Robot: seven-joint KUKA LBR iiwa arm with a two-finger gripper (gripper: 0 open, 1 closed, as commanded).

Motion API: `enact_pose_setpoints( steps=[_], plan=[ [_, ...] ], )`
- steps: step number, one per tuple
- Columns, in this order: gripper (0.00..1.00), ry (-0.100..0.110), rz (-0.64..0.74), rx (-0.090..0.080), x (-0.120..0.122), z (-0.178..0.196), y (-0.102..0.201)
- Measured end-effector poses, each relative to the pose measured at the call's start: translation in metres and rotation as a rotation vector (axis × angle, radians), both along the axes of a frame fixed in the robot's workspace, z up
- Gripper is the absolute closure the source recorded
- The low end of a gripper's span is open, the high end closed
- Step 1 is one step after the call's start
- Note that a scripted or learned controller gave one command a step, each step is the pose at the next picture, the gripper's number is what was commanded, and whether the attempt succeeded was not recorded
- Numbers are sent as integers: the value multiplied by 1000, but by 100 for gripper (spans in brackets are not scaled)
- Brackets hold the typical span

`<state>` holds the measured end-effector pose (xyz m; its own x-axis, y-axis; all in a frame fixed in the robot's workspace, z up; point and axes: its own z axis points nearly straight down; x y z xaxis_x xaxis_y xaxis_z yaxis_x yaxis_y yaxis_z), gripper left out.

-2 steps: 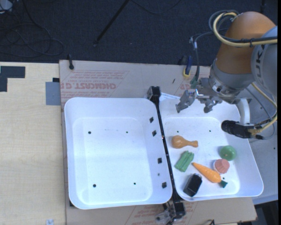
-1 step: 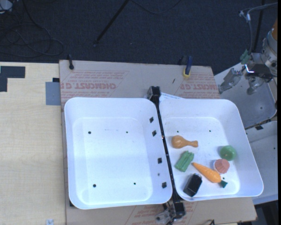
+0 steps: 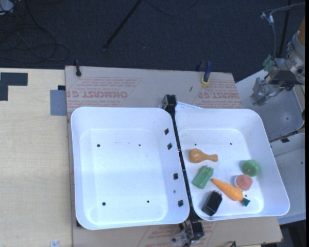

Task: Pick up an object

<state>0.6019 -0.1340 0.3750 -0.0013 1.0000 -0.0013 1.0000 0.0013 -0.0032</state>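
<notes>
The objects for picking all lie in the right white plastic bin [image 3: 268, 138], clustered in its near half. An orange-tan drumstick-shaped toy [image 3: 202, 156] lies nearest the divider side, its thin end pointing right. Just below it sits a green ridged block-like toy [image 3: 202, 177], tilted, and beside that an orange plastic carrot [image 3: 227, 189] runs diagonally down to the right, with a small dark green tip at its lower end. A black rectangular object [image 3: 212, 203] lies near the bin's front rim, just left of the carrot. A pink rounded toy [image 3: 243, 182] touches or nearly touches the carrot's right side, and a green rounded toy [image 3: 251, 167] sits just above the pink one, close to the bin's right wall.

The left white plastic bin [image 3: 82, 138] stands beside the right one, their inner rims meeting along a dark clipped seam. Both rest on a sheet of printed brown cardboard [image 3: 118, 89] on the light wooden table [image 3: 26, 163].

The tool [image 3: 261, 94] hangs at the upper right, outside the bins and well apart from the toys, beyond the right bin's far corner. It is small and dim, so I cannot tell whether it is released or clenched; nothing is seen in it.
</notes>
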Motion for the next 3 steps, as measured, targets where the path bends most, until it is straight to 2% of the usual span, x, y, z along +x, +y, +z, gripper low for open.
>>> enact_pose_setpoints(
  steps=[1,2,3],
  plan=[
    [100,-18,6,1,2,148,59],
    [100,-3,9,3,37,163,152],
    [100,9,4,1,42,79,220]
  ],
)
